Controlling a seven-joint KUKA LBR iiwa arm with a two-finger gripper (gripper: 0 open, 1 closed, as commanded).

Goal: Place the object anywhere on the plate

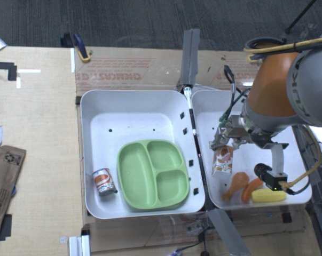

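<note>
A pale wooden tabletop (38, 116) is shown against dark carpet (123, 9), with brown cardboard (3, 180) at its left edge. In the left bin (96, 111), a small can (103, 182) is seen lying just beside the green divided plate (152, 172). In the right bin (206, 116), the end effector (223, 138) is positioned directly above a snack packet (223, 160); whether it is spread or pressed together cannot be told. A chicken leg (234, 184), carrot (250, 189) and corn cob (268, 196) are grouped at the front right.
</note>
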